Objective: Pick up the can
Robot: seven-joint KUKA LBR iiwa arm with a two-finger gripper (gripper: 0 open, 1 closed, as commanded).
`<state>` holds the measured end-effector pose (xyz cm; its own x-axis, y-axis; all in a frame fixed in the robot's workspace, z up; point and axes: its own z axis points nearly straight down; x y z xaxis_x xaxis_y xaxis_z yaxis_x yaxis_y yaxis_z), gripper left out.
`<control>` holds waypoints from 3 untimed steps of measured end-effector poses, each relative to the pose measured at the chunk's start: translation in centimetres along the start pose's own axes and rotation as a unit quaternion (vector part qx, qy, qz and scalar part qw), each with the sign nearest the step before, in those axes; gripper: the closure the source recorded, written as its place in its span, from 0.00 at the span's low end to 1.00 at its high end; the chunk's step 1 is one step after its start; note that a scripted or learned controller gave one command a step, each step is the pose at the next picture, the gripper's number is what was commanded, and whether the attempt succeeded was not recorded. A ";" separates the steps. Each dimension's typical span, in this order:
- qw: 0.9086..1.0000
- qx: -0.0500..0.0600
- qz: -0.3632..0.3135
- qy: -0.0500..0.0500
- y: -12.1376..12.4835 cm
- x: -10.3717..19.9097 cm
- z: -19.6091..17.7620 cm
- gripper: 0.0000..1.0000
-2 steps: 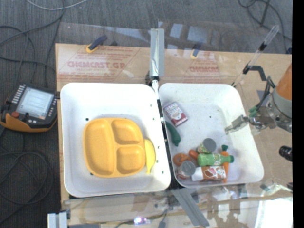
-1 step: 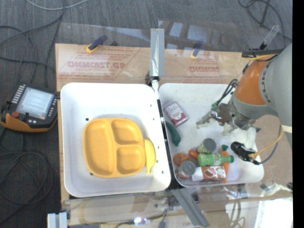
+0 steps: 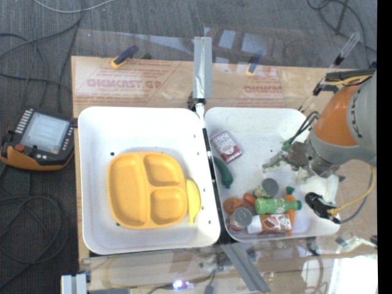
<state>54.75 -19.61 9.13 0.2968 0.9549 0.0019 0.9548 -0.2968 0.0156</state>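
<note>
In the right bin (image 3: 257, 122), a small can (image 3: 269, 185) with a grey top stands upright near the middle. A second round grey-topped can (image 3: 241, 217) sits at the front left of that bin, among other items. My gripper (image 3: 288, 160) hangs low over the right bin, just above and to the right of the first can. The grey arm with its orange band (image 3: 339, 120) comes in from the right.
A green bottle (image 3: 277, 205), orange pieces and a red-white packet (image 3: 270, 224) crowd the bin's front. Another red packet (image 3: 225, 146) and a dark green item (image 3: 225, 173) lie at its left. The left bin (image 3: 98, 127) holds a yellow divided tray (image 3: 147, 188) and a banana (image 3: 193, 201).
</note>
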 end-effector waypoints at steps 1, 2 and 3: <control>0.992 0.000 -0.129 0.000 -1.2 -1.0 0.0 0.00; 0.992 0.000 -0.129 0.000 -1.2 -1.0 0.0 0.00; 0.998 0.003 -0.062 -0.002 2.2 2.1 0.2 0.00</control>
<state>57.45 -18.26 8.94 0.1756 0.9845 -0.0046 0.9844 -0.1755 0.0098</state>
